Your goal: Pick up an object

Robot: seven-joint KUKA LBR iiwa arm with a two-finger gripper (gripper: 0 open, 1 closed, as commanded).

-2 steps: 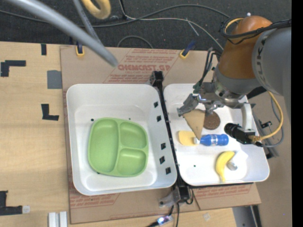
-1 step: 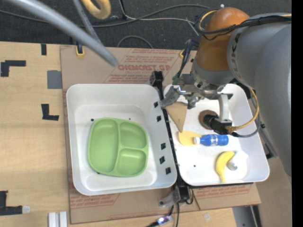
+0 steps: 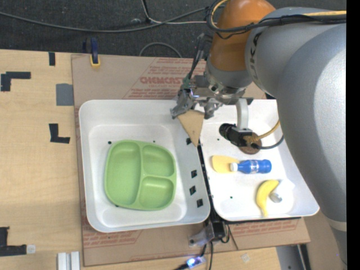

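Observation:
My gripper (image 3: 193,108) hangs over the rim between the two bins, near their far end. A tan wedge-shaped piece (image 3: 193,128) points downward from between its fingers, and the gripper is shut on its upper edge. The wedge hangs over the dividing rim and looks lifted off the bin floor. In the right bin (image 3: 292,204) lie a blue bottle with a yellow end (image 3: 243,166) and a yellow banana (image 3: 266,196). A green divided plate (image 3: 140,174) lies in the left bin (image 3: 93,128).
The grey arm with its orange band (image 3: 236,32) reaches in from the right and covers the far right of the right bin. Both bins rest on a cardboard sheet (image 3: 152,77) on the wooden bench. Cables run along the dark back.

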